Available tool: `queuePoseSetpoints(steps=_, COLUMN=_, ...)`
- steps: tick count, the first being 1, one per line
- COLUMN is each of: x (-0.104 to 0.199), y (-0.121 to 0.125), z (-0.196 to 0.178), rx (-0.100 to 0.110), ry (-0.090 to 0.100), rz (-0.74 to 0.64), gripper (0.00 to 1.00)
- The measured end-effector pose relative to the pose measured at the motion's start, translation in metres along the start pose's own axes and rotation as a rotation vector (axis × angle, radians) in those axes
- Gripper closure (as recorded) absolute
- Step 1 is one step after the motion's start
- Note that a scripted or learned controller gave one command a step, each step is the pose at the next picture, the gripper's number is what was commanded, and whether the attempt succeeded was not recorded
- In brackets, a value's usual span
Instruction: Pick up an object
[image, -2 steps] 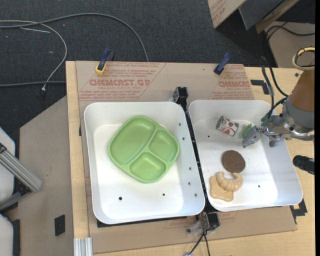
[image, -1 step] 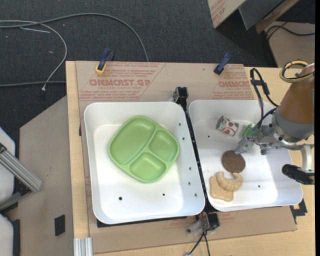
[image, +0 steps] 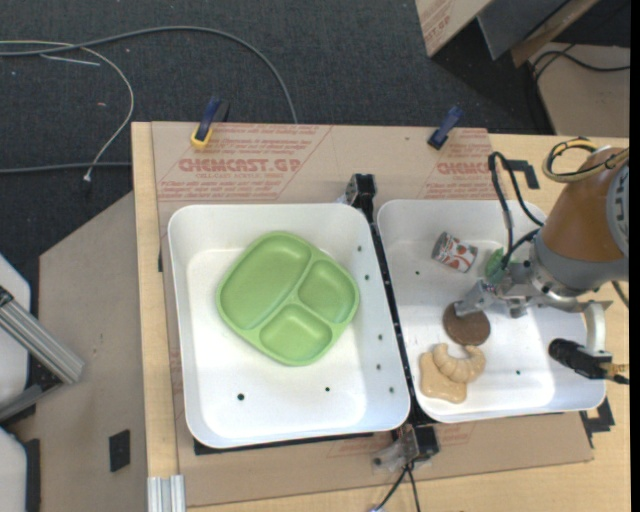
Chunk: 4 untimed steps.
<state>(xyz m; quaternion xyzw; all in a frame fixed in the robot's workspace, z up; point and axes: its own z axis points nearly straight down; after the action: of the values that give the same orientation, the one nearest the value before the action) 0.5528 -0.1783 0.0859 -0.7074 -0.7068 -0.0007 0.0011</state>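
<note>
— What lies under the hand (image: 470, 305)?
— A flat brown round disc (image: 467, 327) in the right bin (image: 520, 395), just above a pale beige croissant-like piece (image: 450, 370).
— Is it gripped?
— Cannot tell; the fingers are hidden from this angle.
— Anything else?
— A small red-and-white can (image: 455, 251) farther back; a green divided plate (image: 288, 297) in the left bin (image: 200, 400).

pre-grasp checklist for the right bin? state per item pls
1. Gripper over right bin: ok.
2. Target under gripper: brown round object sits just below it: ok.
3. Object between the fingers: cannot tell.
4. Neighbour clearance: tan pastry-like item touches or nearly touches the brown object: not ok.
5. Small can lies apart from target: ok.
6. Green divided plate in left bin, out of the way: ok.
</note>
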Motion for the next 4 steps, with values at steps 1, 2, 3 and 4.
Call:
queuePoseSetpoints(steps=1, x=0.000, y=0.003, z=-0.015, rx=-0.011, ry=-0.003, rz=-0.001, gripper=1.00)
queuePoseSetpoints(steps=2, x=0.003, y=0.007, z=-0.078, rx=-0.006, ry=-0.005, rz=-0.002, gripper=1.00)
queuePoseSetpoints(steps=3, x=0.002, y=0.010, z=-0.143, rx=-0.008, ry=-0.005, rz=-0.002, gripper=1.00)
queuePoseSetpoints(steps=4, x=0.002, y=0.011, z=-0.197, rx=-0.007, ry=-0.005, rz=-0.002, gripper=1.00)
